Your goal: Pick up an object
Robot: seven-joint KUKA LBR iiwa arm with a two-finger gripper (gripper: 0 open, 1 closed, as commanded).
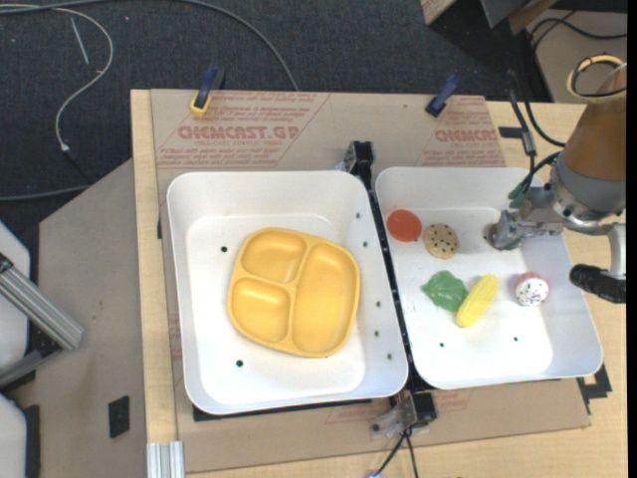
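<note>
Yellow plastic corn cob [477, 300] lies low-left of gripper [505, 235], touching green leafy toy [444, 289]. Sprinkled white-pink cupcake [531, 290] just below gripper. Tan chocolate-chip cookie [440, 239] and orange-red round disc [404, 225] left of gripper, all in right shallow white bin [567, 361]. Finger spread: cannot tell. Yellow three-section plate [295, 292] far left, in other bin.

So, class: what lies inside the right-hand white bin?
Right white bin: orange disc, speckled cookie, green leaf, yellow corn, sprinkled white ball. Gripper covers some floor.

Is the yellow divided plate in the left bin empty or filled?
Empty. The yellow divided plate shows bare compartments; the toy foods lie in the right bin.
</note>
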